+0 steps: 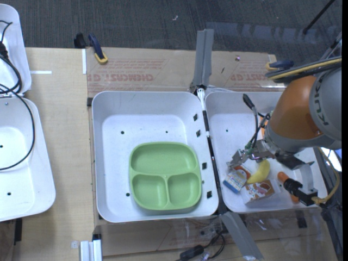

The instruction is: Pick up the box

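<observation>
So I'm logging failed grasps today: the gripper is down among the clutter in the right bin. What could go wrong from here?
1. The gripper sits over a tight pile: the box, the banana and a packet touch, so it may catch the wrong one.
2. The box lies near the bin wall, which may block a finger.
3. The arm hides part of the bin, so a slip could pass unseen.

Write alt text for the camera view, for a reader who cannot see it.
A grey KUKA arm with an orange band reaches from the right into the right white bin, its gripper low over a cluster of items: a small box, a banana and a flat packet. The left white bin holds a green three-compartment plate.
</observation>
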